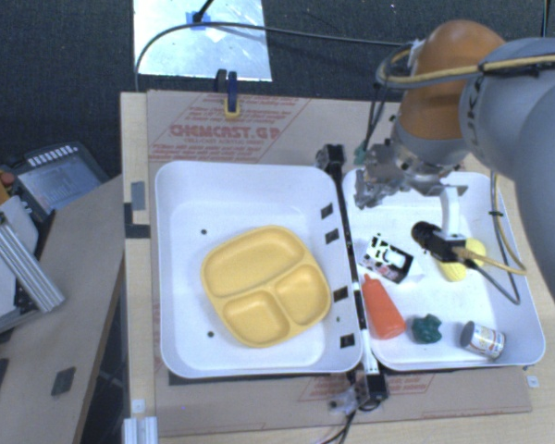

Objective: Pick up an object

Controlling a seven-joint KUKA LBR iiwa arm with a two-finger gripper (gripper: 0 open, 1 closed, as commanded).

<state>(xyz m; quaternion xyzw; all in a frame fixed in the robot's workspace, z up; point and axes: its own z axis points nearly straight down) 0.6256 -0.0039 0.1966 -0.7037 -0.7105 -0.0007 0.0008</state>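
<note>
Targeting the card [389, 257], my likeliest pick. It lies flat in the right bin [513, 308], close to the middle wall. From my fingers [374, 191] it sits toward the near edge and a touch to view right, clearly apart from them. Its long axis runs diagonal, far-left to near-right; it has no clear front end, so I can't say which way it points. Fingers hang over the bin's far-left corner. Spread or closed, can't tell from this angle, and nothing visible between them. My guess: come nearward, then turn the wrist so the closing line crosses the card's short side. Orange piece [382, 309] lies just nearward of the card along the wall, long axis far-to-near, narrow end far. Teal lump [427, 328], can [483, 339] on its side and yellow thing [464, 259] lie further right. Left bin [185, 211] holds a yellow tray [264, 285].
</note>
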